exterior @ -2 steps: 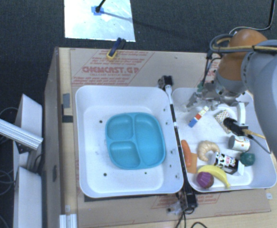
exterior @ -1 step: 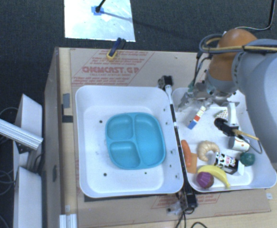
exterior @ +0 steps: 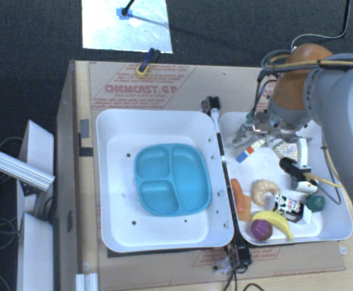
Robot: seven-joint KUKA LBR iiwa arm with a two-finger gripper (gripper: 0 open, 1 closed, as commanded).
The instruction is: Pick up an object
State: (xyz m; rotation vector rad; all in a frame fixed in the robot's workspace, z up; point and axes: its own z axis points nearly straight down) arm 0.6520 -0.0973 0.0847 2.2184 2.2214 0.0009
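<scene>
Gripper [exterior: 247,135] low in right bin [exterior: 339,223], far-left corner, fingers spread wide, nothing between them. White marker with red and blue ends [exterior: 250,150] lying just beside the fingertips, tilted. Nearer in same bin: carrot [exterior: 241,200] along the left wall, croissant [exterior: 264,190], banana [exterior: 275,221], purple ball [exterior: 261,229] touching banana, teal ball [exterior: 314,202], black-and-white cow toy [exterior: 288,205]. Left bin [exterior: 112,223] carrying blue three-compartment tray [exterior: 171,179], roughly centred.
</scene>
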